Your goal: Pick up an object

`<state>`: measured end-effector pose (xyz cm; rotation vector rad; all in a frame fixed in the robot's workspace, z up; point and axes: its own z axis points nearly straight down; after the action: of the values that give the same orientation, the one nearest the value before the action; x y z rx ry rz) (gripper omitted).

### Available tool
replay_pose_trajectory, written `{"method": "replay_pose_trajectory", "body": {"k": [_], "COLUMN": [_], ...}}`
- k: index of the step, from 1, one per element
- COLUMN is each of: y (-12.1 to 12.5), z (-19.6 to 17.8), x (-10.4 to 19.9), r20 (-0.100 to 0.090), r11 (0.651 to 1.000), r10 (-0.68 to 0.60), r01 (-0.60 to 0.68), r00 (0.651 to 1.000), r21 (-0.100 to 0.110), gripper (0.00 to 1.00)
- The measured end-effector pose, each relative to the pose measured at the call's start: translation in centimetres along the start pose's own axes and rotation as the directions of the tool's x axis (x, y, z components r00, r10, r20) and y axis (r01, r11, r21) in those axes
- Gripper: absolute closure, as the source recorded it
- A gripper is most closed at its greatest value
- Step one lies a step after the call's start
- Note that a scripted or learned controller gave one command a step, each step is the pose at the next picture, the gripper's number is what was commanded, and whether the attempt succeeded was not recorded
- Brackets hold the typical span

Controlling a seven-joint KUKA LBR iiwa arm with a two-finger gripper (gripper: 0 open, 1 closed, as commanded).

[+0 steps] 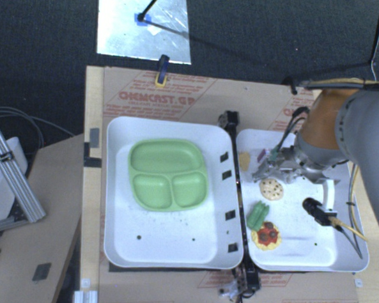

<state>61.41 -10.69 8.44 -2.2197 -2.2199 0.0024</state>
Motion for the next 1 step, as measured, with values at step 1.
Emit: {"method": "replay_pose_trajectory", "body": {"k": [1], "y": [0.35], "z": [-1.16], "x": [0.03], "r20": [0.001], "r11": [1.0], "r10": [-0.003], "r01": [0.003], "r00": [1.0], "r21": [-0.008], "gripper": [1.0]}}
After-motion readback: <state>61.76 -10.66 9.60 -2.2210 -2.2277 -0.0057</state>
